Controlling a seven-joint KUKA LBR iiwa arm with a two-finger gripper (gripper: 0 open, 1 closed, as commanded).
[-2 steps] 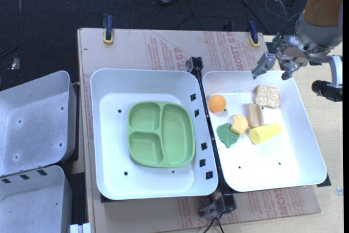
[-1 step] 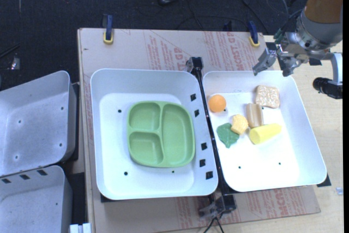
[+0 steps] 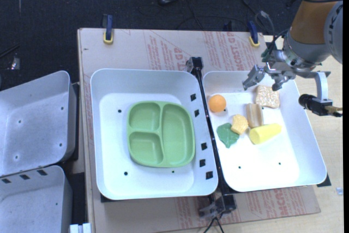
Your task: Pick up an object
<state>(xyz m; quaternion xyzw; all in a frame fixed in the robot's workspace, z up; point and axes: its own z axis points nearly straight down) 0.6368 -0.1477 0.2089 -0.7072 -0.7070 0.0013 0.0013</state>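
The claw (image 3: 266, 78) hangs over the far part of the right bin (image 3: 311, 133), at the end of the grey arm (image 3: 313, 24) that comes in from the right. Its 2 fingers (image 3: 251, 78) stand spread apart, so it is open, and there is nothing between them. Just under and slightly in front of the claw lies a beige speckled piece like a cracker (image 3: 268, 97); whether the claw touches it I cannot tell.

The other objects lie close together in the same bin. An orange ball (image 3: 217, 103) sits near the left wall. In front of the cracker stands a tan block (image 3: 254, 114), and beside it is a small yellow lumpy piece (image 3: 239, 124). A green leaf-shaped toy (image 3: 227, 134) touches this yellow piece on its left side. A yellow wedge (image 3: 264, 132) lies just beside the tan block, toward the front.

The left bin (image 3: 103, 133) holds a green plate with 3 compartments (image 3: 161, 134), lying flat in the middle. Both bins rest on a brown board (image 3: 158, 46), and 2 clamps (image 3: 108, 29) with yellow and blue parts hold its far edge.
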